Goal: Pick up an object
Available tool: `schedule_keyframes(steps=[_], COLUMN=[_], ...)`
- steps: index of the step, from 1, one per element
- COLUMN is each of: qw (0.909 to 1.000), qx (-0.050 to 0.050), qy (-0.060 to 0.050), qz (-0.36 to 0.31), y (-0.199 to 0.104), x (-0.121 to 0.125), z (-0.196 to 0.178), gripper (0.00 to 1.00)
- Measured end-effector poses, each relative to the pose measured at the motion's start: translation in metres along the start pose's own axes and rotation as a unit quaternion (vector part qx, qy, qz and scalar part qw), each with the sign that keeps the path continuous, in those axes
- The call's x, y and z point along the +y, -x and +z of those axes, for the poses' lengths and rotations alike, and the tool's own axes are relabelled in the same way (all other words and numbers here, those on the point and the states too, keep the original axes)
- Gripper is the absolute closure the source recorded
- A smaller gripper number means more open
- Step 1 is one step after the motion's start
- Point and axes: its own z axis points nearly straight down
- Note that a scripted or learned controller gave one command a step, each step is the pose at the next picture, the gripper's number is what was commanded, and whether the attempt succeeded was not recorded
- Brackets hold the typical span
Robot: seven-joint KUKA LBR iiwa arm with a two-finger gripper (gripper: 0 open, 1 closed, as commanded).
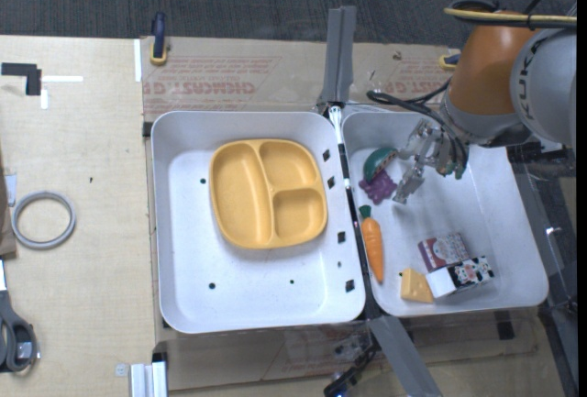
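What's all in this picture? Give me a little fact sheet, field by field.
left bin: yellow divided plate
right bin: carrot, cheese wedge, small carton, purple toy, teal item
claw: low in the right bin's far-left part, beside the purple toy
bench, left side: grey ring

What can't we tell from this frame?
- Gripper state: blurred, camera view too coarse to tell open from shut.
- Purple item and green item beside it: partly hidden by the gripper, so contact is unclear.
- Milk carton print: too small to read.
- Scissors: cut off by the left edge.
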Motion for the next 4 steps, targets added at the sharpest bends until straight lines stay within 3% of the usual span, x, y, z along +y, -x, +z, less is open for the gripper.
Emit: schedule_keyframes(steps=[1,2,3,4], qw=[0.9969,0.9969,0.9969,0.9974], qx=[-0.001,-0.002,-0.002,0.000], qy=[0.000,0.000,0.000,0.000], qz=[-0.078,-0.079,-0.079,0.072], y=[-0.027,-0.026,-0.026,-0.017], x=[0.036,0.037,0.037,0.024], z=[-0.100,-0.110,-0.109,-0.012], gripper=[0.00,1.00,0.00,0.00])
